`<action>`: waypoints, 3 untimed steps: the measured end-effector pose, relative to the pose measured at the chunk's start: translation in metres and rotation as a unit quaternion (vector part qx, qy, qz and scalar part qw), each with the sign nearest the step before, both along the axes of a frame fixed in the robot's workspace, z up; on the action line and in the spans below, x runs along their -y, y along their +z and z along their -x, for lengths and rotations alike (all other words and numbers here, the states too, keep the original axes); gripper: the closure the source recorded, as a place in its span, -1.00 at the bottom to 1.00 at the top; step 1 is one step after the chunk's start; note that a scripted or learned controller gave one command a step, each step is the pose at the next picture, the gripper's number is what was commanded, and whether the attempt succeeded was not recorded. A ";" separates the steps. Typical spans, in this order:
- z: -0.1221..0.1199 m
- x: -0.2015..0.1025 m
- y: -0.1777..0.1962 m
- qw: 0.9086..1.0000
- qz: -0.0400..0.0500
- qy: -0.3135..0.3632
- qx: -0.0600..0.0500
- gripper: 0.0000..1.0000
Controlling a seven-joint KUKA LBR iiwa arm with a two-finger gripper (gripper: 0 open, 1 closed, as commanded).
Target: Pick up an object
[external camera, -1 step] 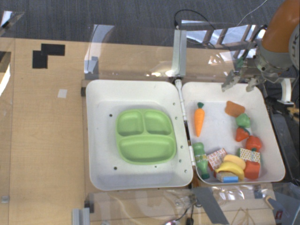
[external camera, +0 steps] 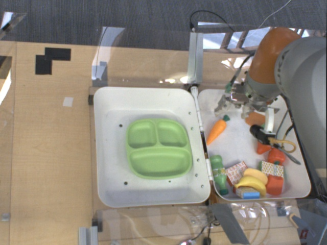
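Hanging just behind the carrot in the right bin, the gripper seems aimed there; its width I cannot tell.

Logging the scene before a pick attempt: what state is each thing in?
Plate: right way up, flat in the left bin.
Carrot: lying slanted in the right bin, not held.
Bottle: lying by that bin's left wall.
Banana: lying on the pile at the near end.
Gripper: over the right bin's far end, nothing seen held.
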State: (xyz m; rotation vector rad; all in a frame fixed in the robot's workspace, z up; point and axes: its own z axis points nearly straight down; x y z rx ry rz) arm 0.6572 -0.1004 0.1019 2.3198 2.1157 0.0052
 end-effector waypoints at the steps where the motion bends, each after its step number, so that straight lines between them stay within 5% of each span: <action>1: 0.025 -0.013 -0.014 0.999 0.001 -0.035 0.003 -1.00; 2: 0.022 -0.014 -0.001 0.999 -0.001 -0.035 0.008 1.00; 3: 0.120 -0.057 0.094 1.000 0.000 0.018 0.001 1.00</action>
